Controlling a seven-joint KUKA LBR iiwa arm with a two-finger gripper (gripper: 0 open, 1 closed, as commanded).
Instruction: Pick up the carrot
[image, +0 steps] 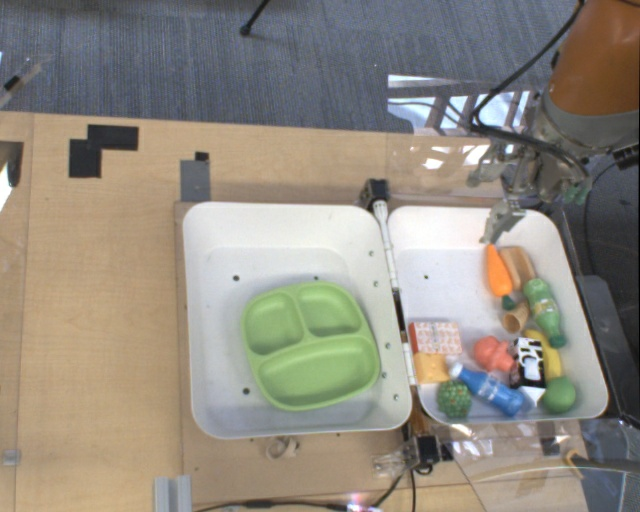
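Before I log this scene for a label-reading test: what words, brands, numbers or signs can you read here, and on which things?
No text here is readable.
Black-and-white packet in the right bin: bold markings, too blurred to read as letters.
Red-and-white checked box: a pattern, no legible words.
Green bottle and blue bottle: no label readable.
Carrot and green tray: no markings visible.

Left of the fingers (497, 225) the right bin's floor (440, 270) lies bare, while just below them the carrot (498, 270) presses against a tan roll (520, 268) and green bottle (543, 308).
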